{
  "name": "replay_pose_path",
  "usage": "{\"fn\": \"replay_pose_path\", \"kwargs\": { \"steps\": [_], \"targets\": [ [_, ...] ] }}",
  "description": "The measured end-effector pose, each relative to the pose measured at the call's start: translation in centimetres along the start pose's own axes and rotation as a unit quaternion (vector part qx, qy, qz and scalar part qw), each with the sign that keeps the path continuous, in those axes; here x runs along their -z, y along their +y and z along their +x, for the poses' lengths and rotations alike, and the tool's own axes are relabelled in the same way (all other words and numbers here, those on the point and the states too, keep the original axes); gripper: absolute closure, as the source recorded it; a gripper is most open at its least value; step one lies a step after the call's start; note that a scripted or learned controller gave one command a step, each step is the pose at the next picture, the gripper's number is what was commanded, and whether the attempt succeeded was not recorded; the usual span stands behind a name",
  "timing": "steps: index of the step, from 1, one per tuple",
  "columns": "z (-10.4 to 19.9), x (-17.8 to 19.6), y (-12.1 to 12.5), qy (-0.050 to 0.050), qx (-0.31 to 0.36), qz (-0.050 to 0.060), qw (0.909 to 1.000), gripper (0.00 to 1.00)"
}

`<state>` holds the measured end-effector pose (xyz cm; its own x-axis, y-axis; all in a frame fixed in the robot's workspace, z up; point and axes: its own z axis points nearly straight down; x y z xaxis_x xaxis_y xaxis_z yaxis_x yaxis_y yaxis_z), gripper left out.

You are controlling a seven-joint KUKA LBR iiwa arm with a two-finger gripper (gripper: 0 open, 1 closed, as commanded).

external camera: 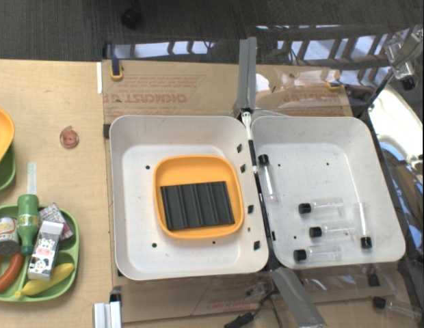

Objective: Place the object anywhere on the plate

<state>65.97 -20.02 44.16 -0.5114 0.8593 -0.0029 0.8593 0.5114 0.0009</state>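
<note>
Ribbed black slab lies on rounded orange plate.

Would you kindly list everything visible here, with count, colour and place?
Plate: one, orange, left bin.
Ribbed block: one, black, on the plate.
Tubes: about five, clear with black caps, right bin.
Bins: two, white, side by side mid-bench.
Green tray: one, holding toy food, lower left.
Bottle: one, green, on that tray.
Round token: one, pinkish, left table.
Yellow dish: one, left edge.
Arm: part of it, grey, upper right.
</note>
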Motion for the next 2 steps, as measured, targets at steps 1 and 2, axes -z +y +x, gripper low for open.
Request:
{"fn": "replay_pose_path", "kwargs": {
  "steps": [1,2],
  "targets": [
    [-1.93,0.0,-1.16,0.0,0.141,0.0,0.99,1.0],
    [-1.55,-0.07,-1.54,0.001,0.28,0.0,0.9599,1.0]
  ]
}}
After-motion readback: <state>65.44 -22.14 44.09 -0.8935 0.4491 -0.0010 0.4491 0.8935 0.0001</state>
